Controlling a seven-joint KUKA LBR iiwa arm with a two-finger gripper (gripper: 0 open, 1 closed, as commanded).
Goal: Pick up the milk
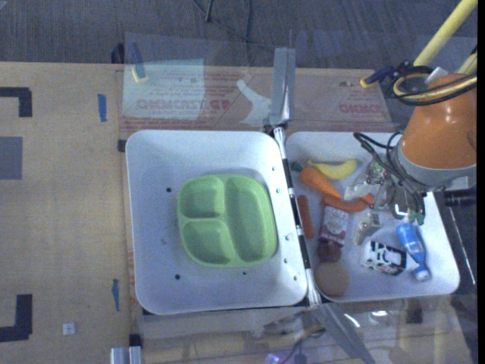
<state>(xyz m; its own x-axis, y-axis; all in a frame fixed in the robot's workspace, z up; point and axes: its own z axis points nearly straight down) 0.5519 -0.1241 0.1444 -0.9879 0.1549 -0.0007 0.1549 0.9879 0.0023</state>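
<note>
The fingers (373,220) are getting lost in a tangle of metal and cable here, so whether they are spread or pinched together, I cannot tell. The pale wooden table (61,203) is carrying two white bins side by side. The left bin (151,158) is holding a green divided plate (226,220), sitting near its middle. The right bin (443,275) is holding the clutter. The grey arm (439,131), orange band showing, is reaching in from the right and hanging its gripper (383,203) over the upper middle of the right bin.

The milk (383,256), a small black-and-white carton, is lying flat in the lower right part of that bin, below the gripper and apart from it. A blue bottle (413,250) is lying just beside the milk on its right. An orange carrot (322,184) is lying to the gripper's left, with a yellow banana (335,169) just above it. A dark red packet (334,222) is lying below the carrot, and a brown round item (331,277) is sitting near the bin's lower left corner.
</note>
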